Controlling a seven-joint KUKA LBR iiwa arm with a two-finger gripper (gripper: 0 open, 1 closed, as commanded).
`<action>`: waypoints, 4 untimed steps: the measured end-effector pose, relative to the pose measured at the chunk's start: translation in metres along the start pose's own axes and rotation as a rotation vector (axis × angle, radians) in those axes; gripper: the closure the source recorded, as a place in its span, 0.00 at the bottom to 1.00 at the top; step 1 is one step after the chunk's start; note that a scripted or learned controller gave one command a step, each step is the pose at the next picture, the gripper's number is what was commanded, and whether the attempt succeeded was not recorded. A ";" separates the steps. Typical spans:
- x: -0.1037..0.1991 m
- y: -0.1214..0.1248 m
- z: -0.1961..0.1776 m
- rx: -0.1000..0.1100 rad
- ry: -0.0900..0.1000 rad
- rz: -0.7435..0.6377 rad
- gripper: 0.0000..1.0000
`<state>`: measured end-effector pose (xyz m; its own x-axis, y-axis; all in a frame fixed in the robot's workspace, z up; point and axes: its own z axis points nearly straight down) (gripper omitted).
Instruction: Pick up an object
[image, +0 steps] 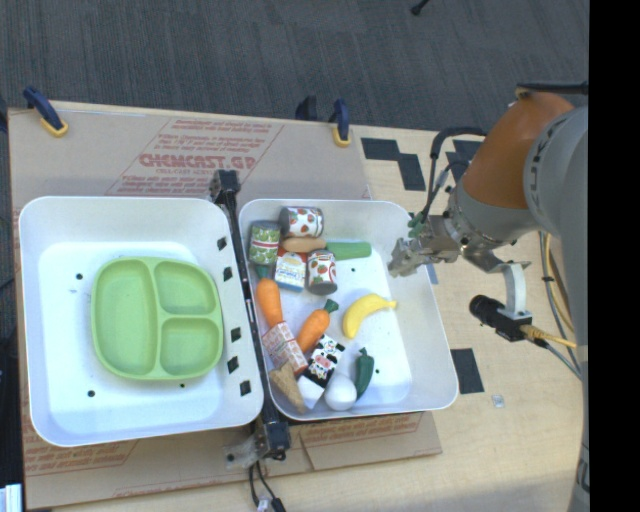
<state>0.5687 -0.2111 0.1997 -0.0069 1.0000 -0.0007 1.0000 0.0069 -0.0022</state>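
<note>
Camera view, looking down on the worktop (500, 420):

- Left bin (40, 400): one green divided plate (157, 318), lying flat near its middle.
- Right bin (425, 340): a heap of toy food. Yellow banana (364, 313) right of centre; two carrots (270, 302) (313, 328) beside it to the left; small cans and cartons (300, 222) along the far side; a green flat piece (348, 250) near the far right; a white egg (340, 393) and a dark green pepper (362, 372) at the near edge.
- Arm, grey with orange band (505, 165): enters from the right.
- Claw (408, 254): poised over the right bin's right rim, beside the green flat piece. Nothing visible between its fingers; whether they are apart or together, I cannot tell.
</note>
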 end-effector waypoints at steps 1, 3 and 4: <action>0.000 0.000 0.000 0.000 0.000 0.000 0.00; 0.001 -0.013 0.065 0.001 0.001 0.000 0.00; 0.001 -0.013 0.065 0.001 0.001 0.000 0.00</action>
<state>0.5560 -0.2105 0.1345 -0.0065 1.0000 0.0005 1.0000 0.0065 -0.0031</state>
